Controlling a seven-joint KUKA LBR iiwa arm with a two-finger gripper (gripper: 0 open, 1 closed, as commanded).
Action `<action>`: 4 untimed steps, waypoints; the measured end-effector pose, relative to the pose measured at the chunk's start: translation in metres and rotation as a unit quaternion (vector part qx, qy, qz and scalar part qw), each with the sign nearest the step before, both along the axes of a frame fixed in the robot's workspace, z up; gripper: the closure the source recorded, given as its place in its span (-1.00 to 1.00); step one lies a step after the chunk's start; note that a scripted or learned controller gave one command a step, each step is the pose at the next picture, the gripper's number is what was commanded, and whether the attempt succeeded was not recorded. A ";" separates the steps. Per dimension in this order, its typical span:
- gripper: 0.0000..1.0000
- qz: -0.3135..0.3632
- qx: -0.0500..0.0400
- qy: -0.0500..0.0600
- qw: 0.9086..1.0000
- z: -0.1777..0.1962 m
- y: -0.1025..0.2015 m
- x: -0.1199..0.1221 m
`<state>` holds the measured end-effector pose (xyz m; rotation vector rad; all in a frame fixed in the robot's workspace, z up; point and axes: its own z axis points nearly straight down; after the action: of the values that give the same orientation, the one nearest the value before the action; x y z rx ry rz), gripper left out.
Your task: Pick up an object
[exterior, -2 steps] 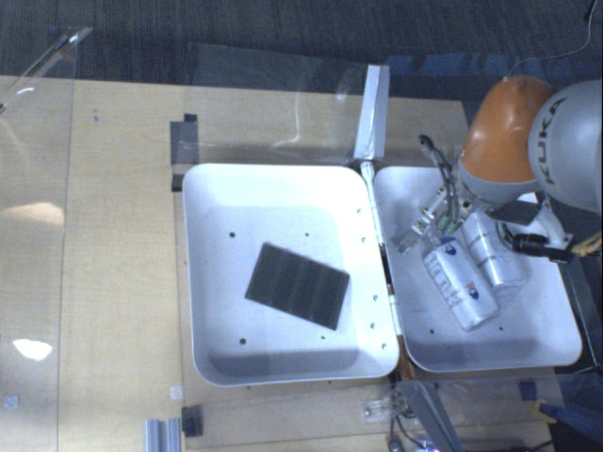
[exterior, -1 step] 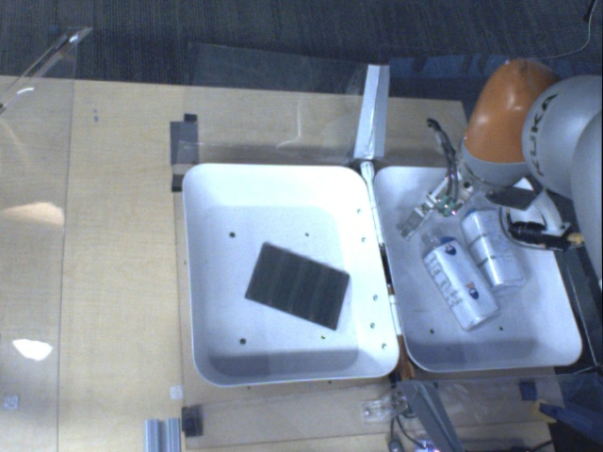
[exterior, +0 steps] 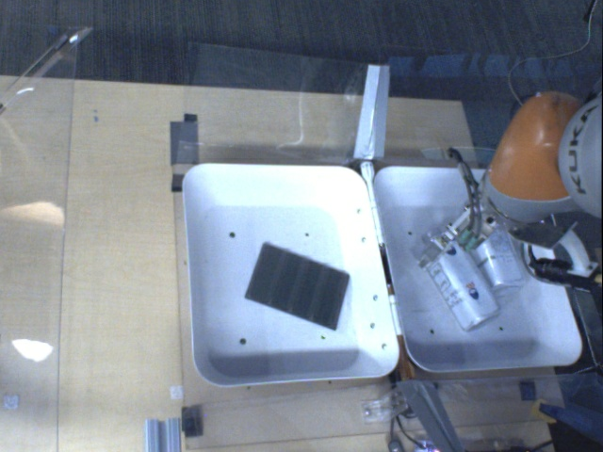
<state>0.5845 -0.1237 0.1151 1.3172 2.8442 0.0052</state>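
The arm hangs over the right bin, its jaws low above the bin floor; I cannot tell how they stand. The dark flat pad lies untouched in the left bin. Nothing looks lifted yet.

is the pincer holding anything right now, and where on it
It cannot be told. The pincer is down inside the right bin, and nothing shows between its tips. The dark flat pad lies untouched in the left bin.
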 end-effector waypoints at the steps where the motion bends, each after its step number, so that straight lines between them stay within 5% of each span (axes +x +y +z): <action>1: -1.00 -0.050 0.000 -0.002 0.999 -0.027 -0.005 0.058; 2: -1.00 -0.037 0.000 -0.002 0.999 -0.026 0.003 0.012; 3: -1.00 -0.095 0.001 -0.003 0.995 -0.025 0.026 -0.003; 4: -1.00 -0.166 0.001 -0.002 0.986 -0.027 0.027 0.047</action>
<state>0.6314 -0.0967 0.0884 1.7711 2.5834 0.0094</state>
